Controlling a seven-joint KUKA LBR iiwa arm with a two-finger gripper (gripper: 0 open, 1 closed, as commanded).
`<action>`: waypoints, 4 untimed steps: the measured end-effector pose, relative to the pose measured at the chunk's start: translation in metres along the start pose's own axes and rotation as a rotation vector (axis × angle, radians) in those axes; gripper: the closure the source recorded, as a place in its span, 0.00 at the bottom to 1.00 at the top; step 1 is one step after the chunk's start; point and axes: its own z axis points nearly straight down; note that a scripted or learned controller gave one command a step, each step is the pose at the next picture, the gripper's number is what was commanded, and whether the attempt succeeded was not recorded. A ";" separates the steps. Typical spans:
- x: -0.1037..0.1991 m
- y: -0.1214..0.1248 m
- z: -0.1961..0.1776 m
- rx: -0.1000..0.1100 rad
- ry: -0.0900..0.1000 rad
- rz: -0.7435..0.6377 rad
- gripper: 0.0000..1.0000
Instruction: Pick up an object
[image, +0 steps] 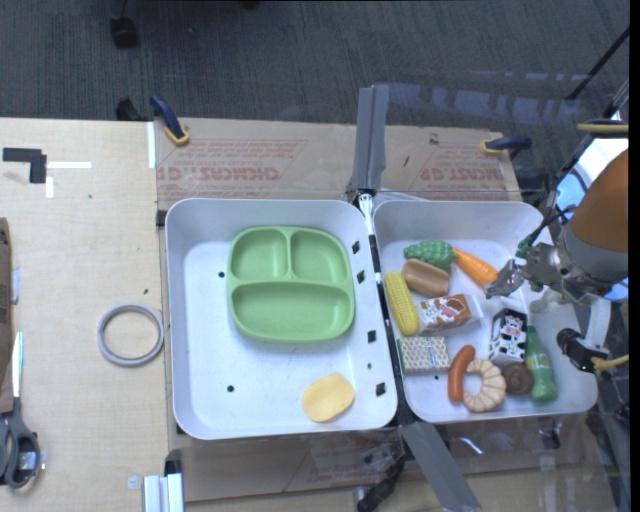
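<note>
Camera view, from above the bench. Two white bins sit side by side. The left bin (190, 330) holds a green tray (291, 284) at its centre, three compartments, all bare, and a yellow piece (328, 397) near the rim at 5 o'clock.

The right bin (420, 218) is crowded. Corn (402, 303) lies along its 9 o'clock wall. A hot dog (427, 276) sits just beside the corn, with green broccoli (434, 250) at 12 o'clock of it and a carrot (475, 266) at 2 o'clock. A red packet (446, 313) rests at the bin's centre, a cracker box (424, 353) below it. A sausage (459, 371) and a donut (486, 385) touch at 6 o'clock. A milk carton (509, 337) and a green bottle (540, 372) stand toward 4 o'clock.

The gripper (508, 280) hangs over the bin's 3 o'clock side, just right of the carrot; nothing sits between its fingers, but whether they stand wide or narrow cannot be told.

On the bench at 9 o'clock lies a tape ring (131, 333).
</note>
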 end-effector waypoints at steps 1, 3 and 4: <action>0.039 0.081 0.005 0.003 -0.003 -0.092 0.00; 0.067 0.057 0.011 0.038 -0.005 -0.065 1.00; 0.071 -0.003 -0.112 0.036 -0.003 -0.044 1.00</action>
